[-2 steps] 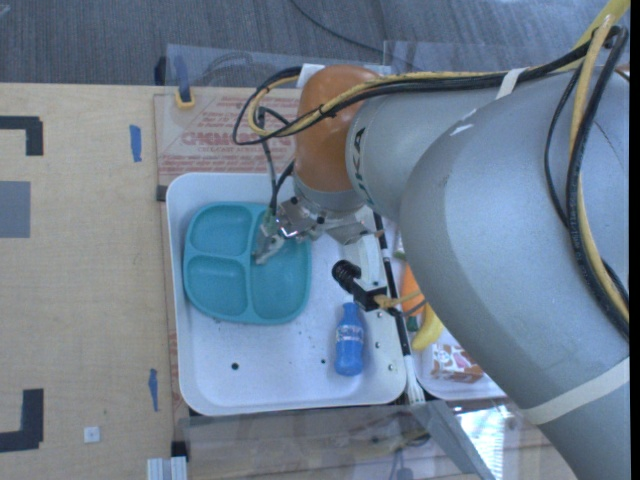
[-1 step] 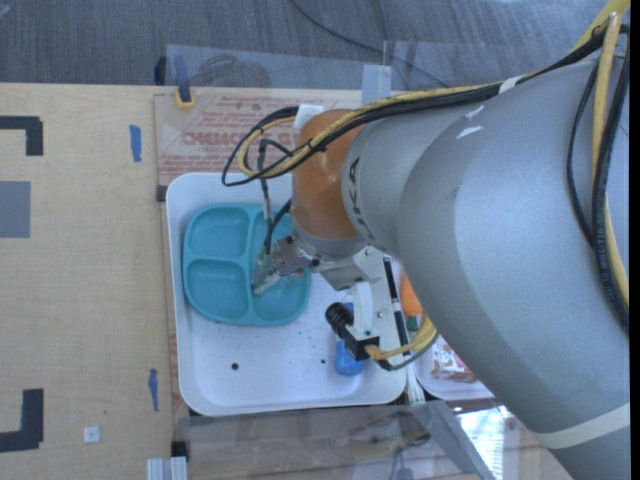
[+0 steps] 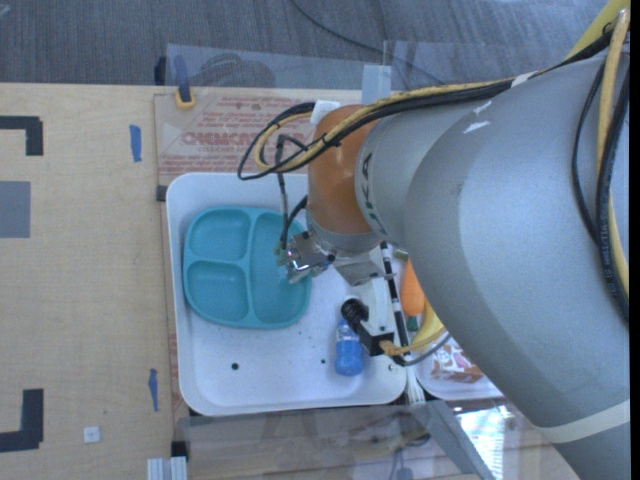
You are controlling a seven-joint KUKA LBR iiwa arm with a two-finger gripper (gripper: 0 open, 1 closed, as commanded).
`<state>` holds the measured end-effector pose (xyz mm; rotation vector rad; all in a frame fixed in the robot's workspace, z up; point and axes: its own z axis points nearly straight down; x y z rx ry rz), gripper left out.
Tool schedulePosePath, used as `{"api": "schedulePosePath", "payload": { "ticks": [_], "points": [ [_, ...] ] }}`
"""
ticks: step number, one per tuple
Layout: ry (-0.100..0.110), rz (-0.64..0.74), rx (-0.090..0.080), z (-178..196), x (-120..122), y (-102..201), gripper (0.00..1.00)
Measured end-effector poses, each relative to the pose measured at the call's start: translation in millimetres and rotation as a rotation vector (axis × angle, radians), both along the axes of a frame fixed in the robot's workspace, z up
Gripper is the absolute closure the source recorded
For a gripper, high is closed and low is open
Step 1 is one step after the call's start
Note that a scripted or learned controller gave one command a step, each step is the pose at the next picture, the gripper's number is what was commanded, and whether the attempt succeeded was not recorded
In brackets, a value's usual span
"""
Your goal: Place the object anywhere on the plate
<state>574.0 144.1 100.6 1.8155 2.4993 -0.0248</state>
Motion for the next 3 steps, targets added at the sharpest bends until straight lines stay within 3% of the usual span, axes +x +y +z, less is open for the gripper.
{"api": "schedulePosePath", "payload": {
  "ticks": [1,2,3],
  "points": [
    [0.018,-0.02,0.022,-5,-24,27,1.0],
    [0.035,-0.014,0.039,100,32,72,1.0],
    [0.016,-0.146,0.065,-4,-83,70,1.0]
  ]
}}
